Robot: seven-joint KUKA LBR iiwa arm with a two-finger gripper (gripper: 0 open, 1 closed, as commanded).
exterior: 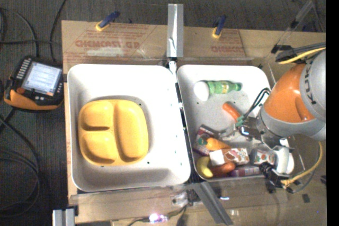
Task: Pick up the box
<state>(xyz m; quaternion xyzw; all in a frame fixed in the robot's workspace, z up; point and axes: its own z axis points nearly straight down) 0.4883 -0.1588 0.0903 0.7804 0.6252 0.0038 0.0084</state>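
Gripper (245,128) low in the right bin (257,81), at the end of the arm (291,106) reaching in from the right. Open or closed? Cannot tell from this angle, too dark and cluttered around the tip. Nothing visibly held.

Box (237,155) down at the near end of that bin: small, printed red and white, lying flat in the thick of a pile. Near the gripper, just toward the bin's front edge, but apart from it.

Tight company all round. White block (216,156) touching on the left, banana (204,167) beyond that in the corner, packet (207,141) just above. Carrot (231,109) and green bottle (218,87) further back, well apart and out of the way. Over in the left bin (106,79), a yellow tray (113,131), no part of this job.

Likely light card, hollow or nearly so: stiff along the edges, soft across the broad faces, a glossy print that could slide. Best bet looks like a pinch across the two long sides, near the middle, from straight above. Squeezing the flat top would probably dent it. Main risks: catching the block along with it, or nudging it deeper into the pile.
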